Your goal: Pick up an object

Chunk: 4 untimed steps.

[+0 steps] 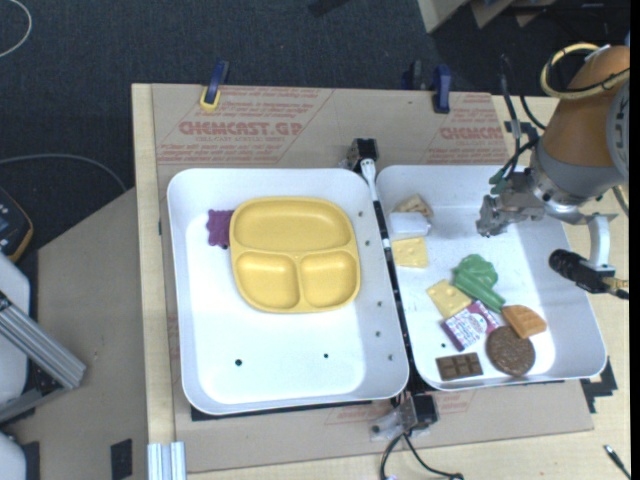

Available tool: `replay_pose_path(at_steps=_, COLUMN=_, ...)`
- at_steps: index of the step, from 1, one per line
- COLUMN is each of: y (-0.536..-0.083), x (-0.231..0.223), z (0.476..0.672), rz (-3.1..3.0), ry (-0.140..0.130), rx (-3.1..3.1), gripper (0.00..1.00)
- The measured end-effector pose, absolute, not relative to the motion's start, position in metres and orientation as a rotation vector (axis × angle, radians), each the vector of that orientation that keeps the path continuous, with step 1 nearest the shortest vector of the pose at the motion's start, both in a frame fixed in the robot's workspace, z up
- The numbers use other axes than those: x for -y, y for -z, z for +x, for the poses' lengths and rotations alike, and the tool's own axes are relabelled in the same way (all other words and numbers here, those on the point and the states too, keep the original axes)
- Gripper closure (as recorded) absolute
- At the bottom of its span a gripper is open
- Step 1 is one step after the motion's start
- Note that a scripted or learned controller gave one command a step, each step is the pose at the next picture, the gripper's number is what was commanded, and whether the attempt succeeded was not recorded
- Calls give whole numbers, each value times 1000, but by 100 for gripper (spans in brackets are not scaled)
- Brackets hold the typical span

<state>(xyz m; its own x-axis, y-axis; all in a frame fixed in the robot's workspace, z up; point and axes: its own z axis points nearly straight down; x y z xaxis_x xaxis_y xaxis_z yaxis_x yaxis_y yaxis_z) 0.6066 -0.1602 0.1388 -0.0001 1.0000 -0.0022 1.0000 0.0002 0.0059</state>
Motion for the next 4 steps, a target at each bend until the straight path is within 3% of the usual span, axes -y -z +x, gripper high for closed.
replay_pose_path(at_steps=1, y=-204, x=161, z=610, rz=2215, ry=-7, rx=-2217, gripper=100)
replay_pose_path(at_steps=2, y=-227, x=161, z=612, rz=2216, ry=-4, rx=-2219, gripper=100)
replay_pose_path(at_steps=4, y=-230, x=68, z=645, rz=2214, ry=-4, rx=-2226, gripper=100)
